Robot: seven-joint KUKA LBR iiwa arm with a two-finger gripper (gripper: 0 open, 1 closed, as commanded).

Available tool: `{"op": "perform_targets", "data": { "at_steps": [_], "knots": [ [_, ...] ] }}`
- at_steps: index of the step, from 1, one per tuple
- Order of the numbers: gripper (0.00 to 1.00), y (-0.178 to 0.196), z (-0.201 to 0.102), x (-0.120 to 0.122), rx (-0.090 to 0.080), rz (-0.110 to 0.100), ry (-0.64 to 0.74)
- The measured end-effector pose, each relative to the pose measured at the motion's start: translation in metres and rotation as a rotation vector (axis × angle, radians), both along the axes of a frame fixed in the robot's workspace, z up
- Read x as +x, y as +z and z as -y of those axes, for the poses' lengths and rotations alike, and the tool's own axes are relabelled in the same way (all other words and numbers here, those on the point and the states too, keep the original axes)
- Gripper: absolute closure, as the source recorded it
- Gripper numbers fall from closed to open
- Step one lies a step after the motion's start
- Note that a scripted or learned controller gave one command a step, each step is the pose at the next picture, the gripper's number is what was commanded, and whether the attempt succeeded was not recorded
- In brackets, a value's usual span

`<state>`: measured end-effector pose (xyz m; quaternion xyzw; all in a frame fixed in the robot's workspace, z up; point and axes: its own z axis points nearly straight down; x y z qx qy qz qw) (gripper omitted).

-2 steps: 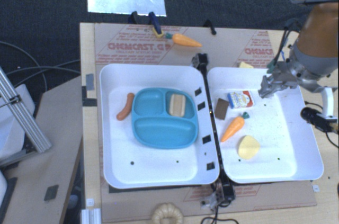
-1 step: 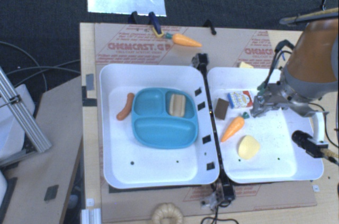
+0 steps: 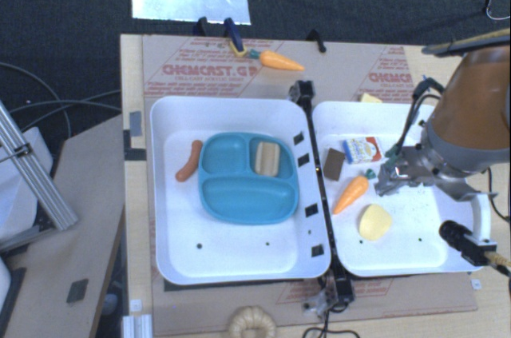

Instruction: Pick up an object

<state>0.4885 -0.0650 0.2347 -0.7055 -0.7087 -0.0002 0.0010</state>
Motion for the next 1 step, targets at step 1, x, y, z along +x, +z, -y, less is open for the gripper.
{"op": "perform_targets", "data": {
  "at_steps": [1],
  "knots": [
    [1.00, -0.0214, 0.0000, 0.0020, -0.001, 0.000, -0.003]
  ]
}}
